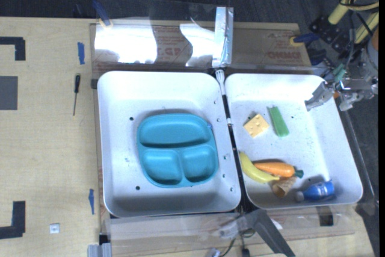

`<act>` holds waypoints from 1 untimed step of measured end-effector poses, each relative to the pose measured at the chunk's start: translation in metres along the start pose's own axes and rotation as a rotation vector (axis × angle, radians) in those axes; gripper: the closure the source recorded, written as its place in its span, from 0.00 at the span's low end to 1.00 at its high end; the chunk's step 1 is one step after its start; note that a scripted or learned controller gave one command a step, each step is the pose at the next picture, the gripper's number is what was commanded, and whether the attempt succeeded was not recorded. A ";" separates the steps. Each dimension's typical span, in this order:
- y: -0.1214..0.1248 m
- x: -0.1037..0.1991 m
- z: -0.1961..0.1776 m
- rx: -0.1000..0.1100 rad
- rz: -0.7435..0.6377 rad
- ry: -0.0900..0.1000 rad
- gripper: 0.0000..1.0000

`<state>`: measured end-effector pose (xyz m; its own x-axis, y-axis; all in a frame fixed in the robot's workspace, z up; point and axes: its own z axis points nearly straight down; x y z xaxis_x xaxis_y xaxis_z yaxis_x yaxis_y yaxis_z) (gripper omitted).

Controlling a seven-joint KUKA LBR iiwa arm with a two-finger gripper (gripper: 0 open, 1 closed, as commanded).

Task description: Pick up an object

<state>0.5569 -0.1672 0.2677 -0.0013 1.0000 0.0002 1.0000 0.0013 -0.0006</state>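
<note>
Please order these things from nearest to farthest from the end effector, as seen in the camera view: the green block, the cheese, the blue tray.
From the end effector:
1. Green block, upper middle of the right bin.
2. Cheese, just left of the green block.
3. Blue tray, in the left bin.

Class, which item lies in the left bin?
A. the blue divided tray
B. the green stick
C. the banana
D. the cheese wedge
A: the blue divided tray sits alone in the left bin; the banana, green stick and cheese wedge lie in the right bin.
</note>
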 end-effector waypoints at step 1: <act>-0.029 -0.033 0.089 0.004 -0.102 0.001 0.00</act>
<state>0.5281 -0.1998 0.1783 -0.1033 0.9946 0.0013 0.9946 0.1034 -0.0049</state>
